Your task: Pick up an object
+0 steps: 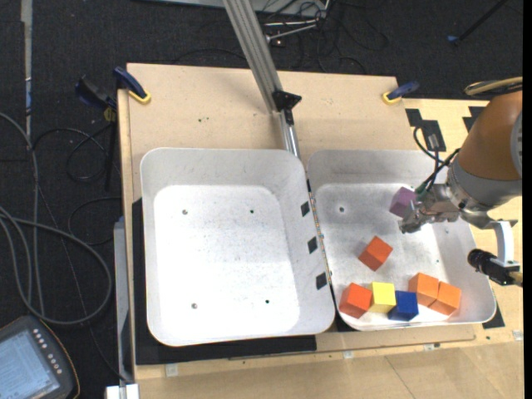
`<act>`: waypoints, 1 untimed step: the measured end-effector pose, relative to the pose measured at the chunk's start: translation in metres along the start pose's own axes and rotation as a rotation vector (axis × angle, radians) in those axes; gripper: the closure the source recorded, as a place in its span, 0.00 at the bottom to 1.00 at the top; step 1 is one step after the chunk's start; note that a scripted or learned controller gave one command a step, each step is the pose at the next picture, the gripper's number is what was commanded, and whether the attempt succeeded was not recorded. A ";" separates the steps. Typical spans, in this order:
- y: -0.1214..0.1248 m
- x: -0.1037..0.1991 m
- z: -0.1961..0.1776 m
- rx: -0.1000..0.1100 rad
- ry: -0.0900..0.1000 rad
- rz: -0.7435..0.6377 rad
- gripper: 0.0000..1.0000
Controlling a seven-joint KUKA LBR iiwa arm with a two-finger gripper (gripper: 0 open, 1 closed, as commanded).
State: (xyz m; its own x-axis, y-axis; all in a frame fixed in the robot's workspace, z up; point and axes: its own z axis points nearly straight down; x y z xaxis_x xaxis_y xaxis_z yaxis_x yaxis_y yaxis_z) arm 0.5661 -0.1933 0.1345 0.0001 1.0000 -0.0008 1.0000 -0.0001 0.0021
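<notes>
My gripper (412,220) is over the upper right part of the right bin (332,181), with the grey and orange arm coming in from the right. A purple block (403,199) sits right against its upper left side; whether it is gripped is hidden by the wrist. An orange cube (376,253) lies alone in the bin's middle, below and left of the gripper. Along the bin's front edge lie a red-orange cube (357,299), a yellow cube (383,294), a blue cube (405,305) and two orange cubes (426,287) (448,298).
The left bin (154,223) stands beside the right one, their rims meeting at the centre. A slanted metal pole (253,44) crosses the bench's back edge. Clamps (131,86) (401,91) sit at the back corners of the bench.
</notes>
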 end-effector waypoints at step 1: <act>-0.004 -0.006 -0.060 -0.006 -0.002 0.001 1.00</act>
State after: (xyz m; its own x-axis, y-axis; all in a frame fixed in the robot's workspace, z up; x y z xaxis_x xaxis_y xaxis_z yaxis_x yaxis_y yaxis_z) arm 0.5619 -0.1993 0.1949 0.0011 1.0000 -0.0033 1.0000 -0.0011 0.0077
